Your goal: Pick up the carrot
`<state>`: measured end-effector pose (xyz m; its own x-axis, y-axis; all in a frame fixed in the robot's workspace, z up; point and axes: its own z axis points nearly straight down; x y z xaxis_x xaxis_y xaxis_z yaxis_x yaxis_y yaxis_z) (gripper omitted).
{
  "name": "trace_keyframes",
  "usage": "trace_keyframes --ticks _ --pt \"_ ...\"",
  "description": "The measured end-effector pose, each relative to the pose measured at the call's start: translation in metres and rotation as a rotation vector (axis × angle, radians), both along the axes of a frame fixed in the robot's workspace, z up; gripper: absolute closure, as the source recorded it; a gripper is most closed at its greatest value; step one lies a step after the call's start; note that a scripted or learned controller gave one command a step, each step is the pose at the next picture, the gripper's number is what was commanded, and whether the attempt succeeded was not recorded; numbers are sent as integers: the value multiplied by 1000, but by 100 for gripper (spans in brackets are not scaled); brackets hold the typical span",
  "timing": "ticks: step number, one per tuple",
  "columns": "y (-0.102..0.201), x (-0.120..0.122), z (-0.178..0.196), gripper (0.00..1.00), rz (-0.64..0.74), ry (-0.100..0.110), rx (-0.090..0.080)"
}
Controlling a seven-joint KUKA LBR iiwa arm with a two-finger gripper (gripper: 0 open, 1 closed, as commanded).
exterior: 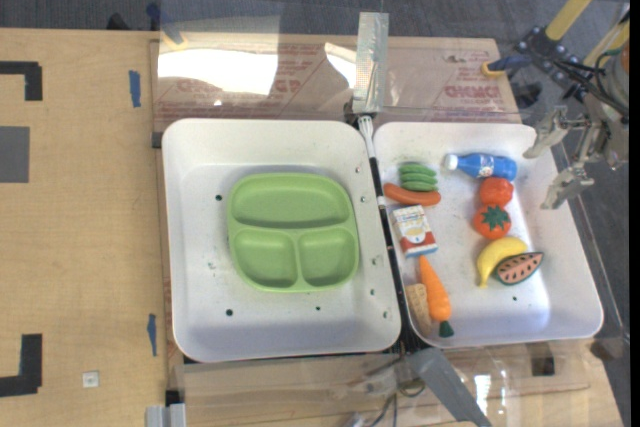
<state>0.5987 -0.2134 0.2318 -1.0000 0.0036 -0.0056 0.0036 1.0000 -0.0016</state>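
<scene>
Lowest in the frame, the carrot lies loose along the left wall of the right bin, green end toward the bottom edge, seemingly scattered with the other toy foods for picking: small carton, watermelon slice, banana, tomato, blue bottle. The carton's print is too small to read. Further up at the right edge, the gripper hangs over that bin's rim, well apart from the carrot; whether it is spread or closed I cannot tell, and red lettering on the clear sheet behind is illegible.

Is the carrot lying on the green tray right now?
No, the carrot lies in the right bin, near its front left corner, while the green tray sits in the left bin.
</scene>
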Motion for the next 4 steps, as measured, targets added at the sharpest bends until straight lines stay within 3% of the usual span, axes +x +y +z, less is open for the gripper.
trace_keyframes --ticks 1,2,3,4 --pt "55 -23 -79 0 45 6 4" --pt "129 -103 -29 0 -71 0 4" --pt "216 -118 -47 0 -118 6 5" --pt "193 -118 -47 0 -153 5 2"
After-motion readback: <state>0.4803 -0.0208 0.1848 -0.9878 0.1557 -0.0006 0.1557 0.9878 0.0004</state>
